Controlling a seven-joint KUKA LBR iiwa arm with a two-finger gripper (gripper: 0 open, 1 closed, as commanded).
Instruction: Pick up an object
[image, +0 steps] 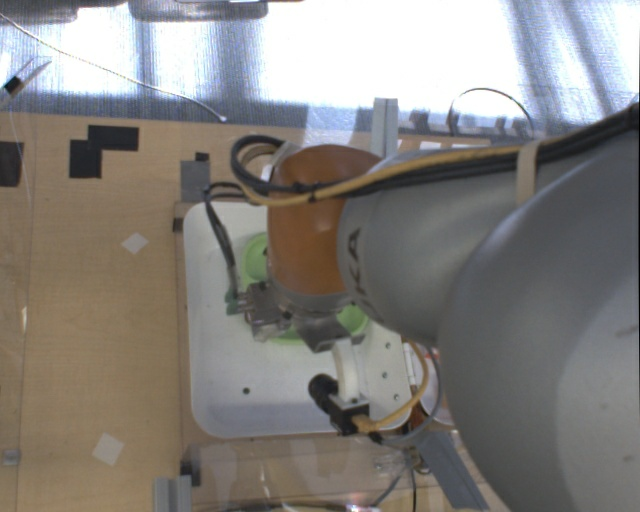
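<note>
The grey arm with its orange band (305, 225) reaches from the right over the white bin (215, 390). A light green object (254, 258) lies in the bin, mostly hidden beneath the wrist; a green edge also peeks out at the wrist's right side (352, 322). The gripper (272, 318) hangs below the orange band, low over the green object. The wrist body covers its fingertips.
The bin sits on a tan bench (90, 330) with black markers (100, 148) at the back left. Grey bracket posts (193, 178) stand at the bin's corners. Black cables (222, 240) loop off the wrist on the left. The bin's front left floor is bare.
</note>
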